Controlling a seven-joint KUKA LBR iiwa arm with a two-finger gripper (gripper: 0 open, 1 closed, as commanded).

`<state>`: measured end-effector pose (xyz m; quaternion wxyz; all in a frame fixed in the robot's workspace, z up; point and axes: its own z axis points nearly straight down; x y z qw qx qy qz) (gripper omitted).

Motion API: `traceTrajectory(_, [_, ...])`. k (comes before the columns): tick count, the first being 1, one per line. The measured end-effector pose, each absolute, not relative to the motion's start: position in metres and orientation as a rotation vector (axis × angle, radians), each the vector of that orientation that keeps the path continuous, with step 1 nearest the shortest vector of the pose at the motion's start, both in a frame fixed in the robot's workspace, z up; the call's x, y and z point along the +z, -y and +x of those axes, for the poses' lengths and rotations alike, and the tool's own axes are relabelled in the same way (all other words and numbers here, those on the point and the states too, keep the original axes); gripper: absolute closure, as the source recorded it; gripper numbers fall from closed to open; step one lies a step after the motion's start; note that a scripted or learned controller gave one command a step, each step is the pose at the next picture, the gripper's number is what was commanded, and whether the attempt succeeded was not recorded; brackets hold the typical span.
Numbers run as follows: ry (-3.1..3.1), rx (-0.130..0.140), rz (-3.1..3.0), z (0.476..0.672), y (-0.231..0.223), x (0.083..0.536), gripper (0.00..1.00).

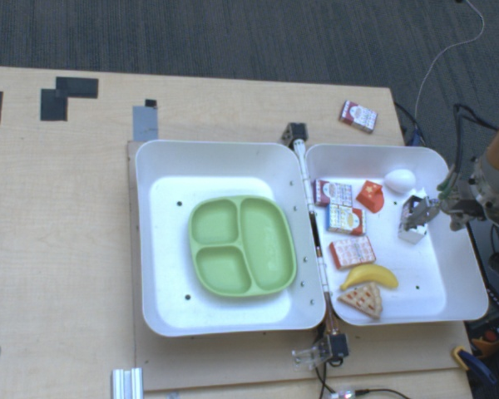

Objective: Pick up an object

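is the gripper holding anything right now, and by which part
Nothing is seen held. The gripper hangs over the right bin, apart from the egg.

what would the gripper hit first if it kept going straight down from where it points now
Probably the bare floor of the right bin: the gripper hangs over white space beside the egg. Depth is unclear.

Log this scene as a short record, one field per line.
left bin: holds a green divided plate
right bin: small cartons, red piece, white egg, banana, pizza slice
outside bins: one small carton on the bench, above the right bin
gripper: over the right bin, right of the cartons, below the egg
held object: none seen between the fingers
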<state>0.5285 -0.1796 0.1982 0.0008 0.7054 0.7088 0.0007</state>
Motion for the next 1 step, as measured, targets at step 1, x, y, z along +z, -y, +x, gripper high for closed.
traceTrajectory(1, [-2.222, 0.003, 2.218, 0.5177, 0.1673, 0.0947, 0.00])
